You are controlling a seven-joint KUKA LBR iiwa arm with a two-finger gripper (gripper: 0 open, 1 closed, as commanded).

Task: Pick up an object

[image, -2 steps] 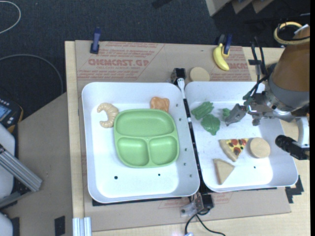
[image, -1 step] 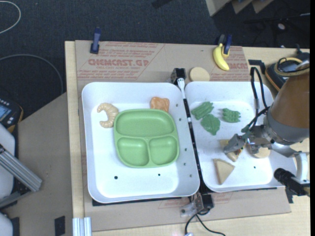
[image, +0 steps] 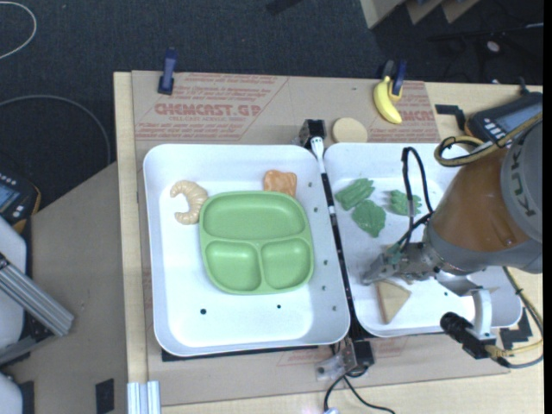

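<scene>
Hovering my gripper (image: pixel 385 270) low in the right bin (image: pixel 431 322), just above the tan wedge (image: pixel 392 300), finger state I cannot tell

Left bin (image: pixel 164 231): divided tray (image: pixel 256 241) — croissant (image: pixel 189 200) to its left.
Right bin (image: pixel 414 321): leafy pieces (image: pixel 362 205) behind wedge (image: pixel 391 300).

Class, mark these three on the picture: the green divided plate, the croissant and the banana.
green divided plate (image: pixel 256 214): camera view, floor of its large top compartment.
croissant (image: pixel 188 202): camera view, middle of its curved body.
banana (image: pixel 387 103): camera view, middle of its yellow peel.
</scene>
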